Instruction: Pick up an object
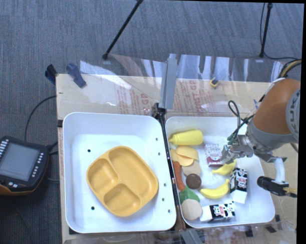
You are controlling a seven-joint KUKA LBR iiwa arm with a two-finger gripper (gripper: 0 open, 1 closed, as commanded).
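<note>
The bench (pixel 119 95) is a pale wooden board with red printed lettering across its bare upper strip, running from the left-centre of the frame to the right edge. Two shallow white bins sit on it side by side, touching along the middle: the left bin (pixel 77 141) in the lower centre-left, the right bin (pixel 260 210) in the lower right. A grey upright post (pixel 168 84) stands on the bench just above where the bins meet. A clear panel (pixel 215 71) rises along the bench's far edge. A blue clamp (pixel 75 75) grips the upper left corner, and a small yellow bit (pixel 214 82) lies on the upper strip towards the right.
</note>
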